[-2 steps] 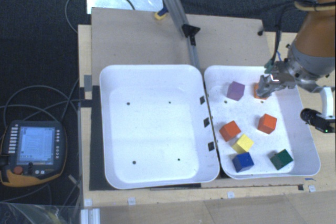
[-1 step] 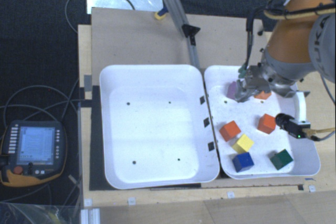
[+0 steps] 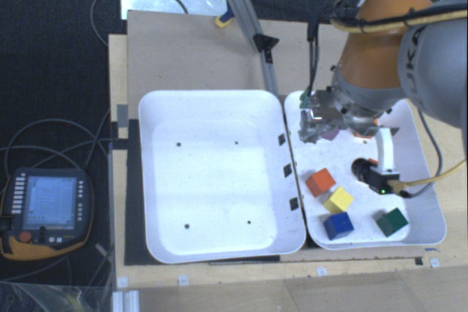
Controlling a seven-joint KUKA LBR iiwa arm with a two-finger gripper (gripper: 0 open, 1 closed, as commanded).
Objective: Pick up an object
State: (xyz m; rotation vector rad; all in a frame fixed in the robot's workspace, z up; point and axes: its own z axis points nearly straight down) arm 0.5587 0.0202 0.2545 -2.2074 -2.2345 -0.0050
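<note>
Claw (image 3: 316, 124) sits low over the far left corner of the right bin (image 3: 431, 226); I cannot tell its state from this angle, as the metal blurs together under the wrist. A purple piece (image 3: 330, 134) shows right against it, partly hidden, so I can't say whether it is caught or merely beside. The other candidates lie nearer the camera: orange block (image 3: 319, 182), yellow block (image 3: 341, 199) touching its corner, blue block (image 3: 338, 225) just below, green block (image 3: 392, 221) well apart to the right. My judgement: come straight down, centred on one block, clear of the bin wall and neighbours. The left bin (image 3: 157, 230) is out of play
</note>
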